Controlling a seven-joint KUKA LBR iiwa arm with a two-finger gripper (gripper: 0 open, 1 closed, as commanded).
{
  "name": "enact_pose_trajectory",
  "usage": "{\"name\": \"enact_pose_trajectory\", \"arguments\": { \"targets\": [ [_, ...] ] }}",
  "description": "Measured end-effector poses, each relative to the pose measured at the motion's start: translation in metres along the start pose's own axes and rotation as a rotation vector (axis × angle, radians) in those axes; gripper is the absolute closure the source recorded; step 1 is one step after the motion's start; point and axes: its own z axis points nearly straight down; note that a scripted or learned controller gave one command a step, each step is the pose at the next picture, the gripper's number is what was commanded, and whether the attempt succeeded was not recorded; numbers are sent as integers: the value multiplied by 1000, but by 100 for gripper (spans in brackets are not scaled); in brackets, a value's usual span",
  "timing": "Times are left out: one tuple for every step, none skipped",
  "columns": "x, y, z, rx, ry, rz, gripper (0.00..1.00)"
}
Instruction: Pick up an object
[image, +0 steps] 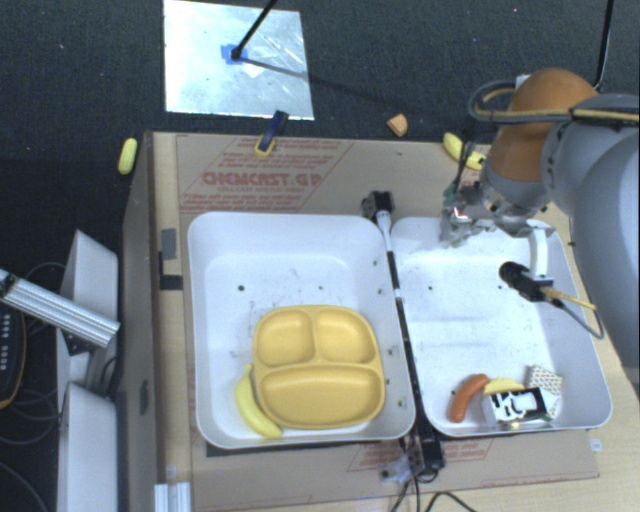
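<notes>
Gripper position: low over the far left corner of the right bin, beneath the orange band of the grey arm. You cannot tell from this angle whether it is parted or closed, and you see nothing clamped in it.

Camera view, surface and room:
- Both bins rest on a brown cardboard sheet laid over dark carpet.
- A shiny silver sheet lies on the carpet beyond the bench.
- An aluminium rail angles in at the left.

Materials and shapes:
- The left bin is smooth white plastic, speckled with dark marks. It holds a glossy yellow divided plate with three compartments, and a banana curved along its near left edge, touching it.
- The candidate objects in the right bin lie at its near edge, well apart from the gripper: an orange-red sausage and, just beside it, a black-and-white box.

Writing:
- Red print on the cardboard appears to read "CHEMCAST GP".
- The marking on the box is too small to read.
</notes>
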Motion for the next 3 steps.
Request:
{"name": "enact_pose_trajectory", "arguments": {
  "targets": [
    [0, 1, -11, -3, 0, -1, 100],
    [47, -31, -61, 22, 6, 5, 100],
    [36, -28, -65, 23, 5, 8, 100]
  ]
}}
